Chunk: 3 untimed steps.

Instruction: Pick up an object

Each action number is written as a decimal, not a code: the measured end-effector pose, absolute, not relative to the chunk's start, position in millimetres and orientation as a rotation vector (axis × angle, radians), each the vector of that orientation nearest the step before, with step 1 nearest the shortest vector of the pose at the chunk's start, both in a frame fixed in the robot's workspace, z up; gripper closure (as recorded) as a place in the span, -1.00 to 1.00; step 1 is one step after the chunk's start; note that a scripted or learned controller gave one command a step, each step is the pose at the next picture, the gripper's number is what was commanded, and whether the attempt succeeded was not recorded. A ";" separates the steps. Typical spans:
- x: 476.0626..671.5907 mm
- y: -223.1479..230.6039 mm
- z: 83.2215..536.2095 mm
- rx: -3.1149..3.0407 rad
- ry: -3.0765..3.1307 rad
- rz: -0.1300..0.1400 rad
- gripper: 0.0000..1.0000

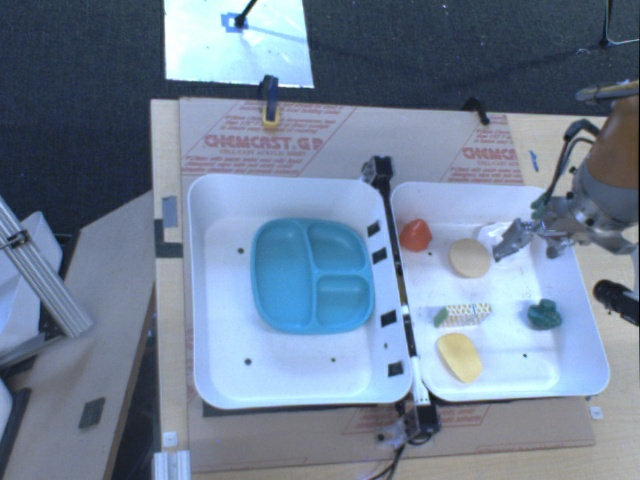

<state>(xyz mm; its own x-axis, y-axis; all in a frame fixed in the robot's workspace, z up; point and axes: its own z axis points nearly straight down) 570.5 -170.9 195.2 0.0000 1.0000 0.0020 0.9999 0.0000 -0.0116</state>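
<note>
A blue divided plate (310, 275) lies in the left bin (215, 368); small objects dot the right bin (585, 368).

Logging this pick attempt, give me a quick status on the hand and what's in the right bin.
Hand low in the right bin, beside the round cream piece. Nothing seen held. Red piece, yellow piece, green piece lie apart, not blocking.

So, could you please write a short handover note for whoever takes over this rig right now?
Gripper: low over the right bin, beside the round beige piece; nothing seen between its fingers.
Right bin also has a red piece, yellow piece, dark green piece and a small pale ridged piece.
Left bin holds the blue divided plate.
Done: nothing lifted yet.
Left: grasp and raise one object.
</note>
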 end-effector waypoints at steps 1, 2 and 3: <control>573.5 -170.5 202.8 -2.219 -2.226 -0.001 -1.00; 576.8 -176.5 143.3 -2.220 -2.223 0.001 -1.00; 577.4 -176.1 92.4 -2.220 -2.223 0.000 -1.00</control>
<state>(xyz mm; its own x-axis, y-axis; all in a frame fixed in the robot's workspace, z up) 577.4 -176.1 92.4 -0.0013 1.0000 0.0000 1.0000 0.0013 0.0002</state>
